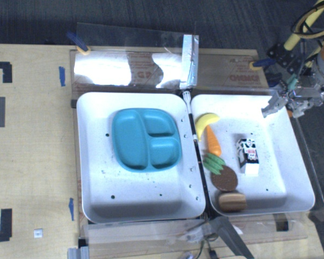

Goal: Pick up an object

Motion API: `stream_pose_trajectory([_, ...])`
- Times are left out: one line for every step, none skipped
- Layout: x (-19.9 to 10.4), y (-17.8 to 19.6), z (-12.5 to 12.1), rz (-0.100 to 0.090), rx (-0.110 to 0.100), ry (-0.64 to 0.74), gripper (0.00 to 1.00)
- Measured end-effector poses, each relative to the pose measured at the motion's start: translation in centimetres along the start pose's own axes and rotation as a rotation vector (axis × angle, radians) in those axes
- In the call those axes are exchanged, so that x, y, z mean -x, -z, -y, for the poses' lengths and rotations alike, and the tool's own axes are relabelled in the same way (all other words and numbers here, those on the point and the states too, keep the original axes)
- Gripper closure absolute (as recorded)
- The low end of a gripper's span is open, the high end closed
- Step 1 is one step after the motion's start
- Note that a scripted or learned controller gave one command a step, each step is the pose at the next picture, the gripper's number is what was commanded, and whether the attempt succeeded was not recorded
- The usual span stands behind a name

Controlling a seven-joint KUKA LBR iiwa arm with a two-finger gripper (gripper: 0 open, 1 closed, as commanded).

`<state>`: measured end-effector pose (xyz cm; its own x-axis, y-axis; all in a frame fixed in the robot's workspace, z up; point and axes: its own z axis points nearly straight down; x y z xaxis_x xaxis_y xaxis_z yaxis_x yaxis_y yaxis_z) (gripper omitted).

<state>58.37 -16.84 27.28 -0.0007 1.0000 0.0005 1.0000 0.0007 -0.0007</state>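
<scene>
Here, a small black-and-white carton lies in the right bin; finger state unclear.

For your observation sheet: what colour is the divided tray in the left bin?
Blue, a teal-like shade: the divided tray, seen in the camera view.

left white bin holds a blue divided tray, lying flat near the bin's middle. right white bin touches it along a shared edge. both sit on a pale wooden bench. clear plastic sheet stands at the far side. blue tape marks on bench, left.
</scene>
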Motion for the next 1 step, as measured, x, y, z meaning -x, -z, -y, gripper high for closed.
stream_pose_trajectory([-2.81,-17.86,3.33,-0.002,-0.007,-0.073,0.0])
